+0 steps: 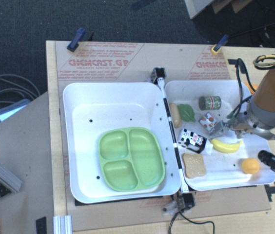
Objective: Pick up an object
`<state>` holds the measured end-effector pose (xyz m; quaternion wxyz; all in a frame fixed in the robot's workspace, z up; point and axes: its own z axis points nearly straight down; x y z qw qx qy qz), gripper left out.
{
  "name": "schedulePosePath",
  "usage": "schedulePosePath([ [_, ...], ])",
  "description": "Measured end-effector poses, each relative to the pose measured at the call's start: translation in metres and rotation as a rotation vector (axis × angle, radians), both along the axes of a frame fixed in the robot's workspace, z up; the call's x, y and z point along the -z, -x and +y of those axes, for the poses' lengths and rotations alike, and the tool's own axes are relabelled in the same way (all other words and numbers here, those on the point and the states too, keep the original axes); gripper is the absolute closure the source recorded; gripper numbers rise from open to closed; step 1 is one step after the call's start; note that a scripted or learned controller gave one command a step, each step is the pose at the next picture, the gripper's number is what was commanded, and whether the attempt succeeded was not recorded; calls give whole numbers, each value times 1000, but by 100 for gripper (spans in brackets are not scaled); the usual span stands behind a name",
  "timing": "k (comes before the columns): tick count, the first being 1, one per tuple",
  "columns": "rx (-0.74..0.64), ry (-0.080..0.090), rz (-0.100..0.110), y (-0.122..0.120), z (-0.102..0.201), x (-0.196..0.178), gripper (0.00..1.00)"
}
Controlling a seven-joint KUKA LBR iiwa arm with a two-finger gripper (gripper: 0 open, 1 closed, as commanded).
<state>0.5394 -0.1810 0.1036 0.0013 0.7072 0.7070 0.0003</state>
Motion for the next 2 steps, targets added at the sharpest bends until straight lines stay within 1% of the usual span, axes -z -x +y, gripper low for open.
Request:
schedulePosePath([
  [1,-2,-2,2,-62,52,19,0],
  [2,-2,-1,-1,-62,51,8,100],
])
